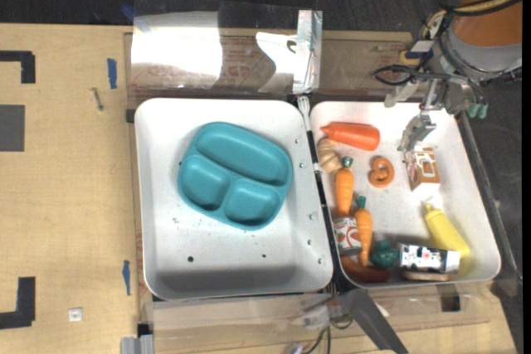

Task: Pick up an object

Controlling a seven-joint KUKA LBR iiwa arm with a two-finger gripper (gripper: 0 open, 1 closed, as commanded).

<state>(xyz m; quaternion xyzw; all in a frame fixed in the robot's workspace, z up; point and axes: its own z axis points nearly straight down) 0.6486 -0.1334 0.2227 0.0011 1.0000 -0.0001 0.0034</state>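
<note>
front edge of right bin: boxed item lying crosswise; yellow bottle just behind.
mid bin: small carton, long axis running front-to-back, directly below and just in front of the gripper.
gripper: over the bin's rear right, nothing visibly held; finger opening cannot be told.
left bin: teal tray.

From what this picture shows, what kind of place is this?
Probably a robotics lab bench for picking trials. Two shallow white bins sit side by side on a plywood bench top; one holds a teal divided plastic tray, the other toy food such as a small orange plastic carrot.
</note>
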